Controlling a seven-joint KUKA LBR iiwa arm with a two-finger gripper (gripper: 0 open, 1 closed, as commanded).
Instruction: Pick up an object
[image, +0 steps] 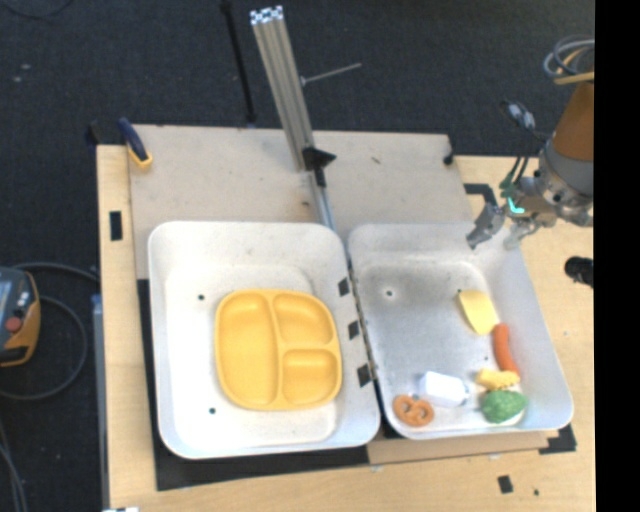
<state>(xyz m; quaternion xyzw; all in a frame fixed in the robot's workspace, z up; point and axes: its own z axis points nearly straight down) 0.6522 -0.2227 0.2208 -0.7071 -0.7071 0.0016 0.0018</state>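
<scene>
The gripper (497, 226) is seen over the far right corner of the right bin (420, 262), its two fingers spread apart with nothing between them and nothing touched. A yellow divided tray (278, 349) is carried in the middle of the left bin (180, 262). In the right bin, the objects are gathered toward the near right corner: an orange pretzel-shaped piece (412, 410) at the near edge, a white block (442, 387) just beside it, a yellow wedge (478, 311) nearer the middle, an orange carrot (504, 348) along the right edge, a small yellow piece (497, 378) below it, and a green piece (502, 406) at the corner.
</scene>
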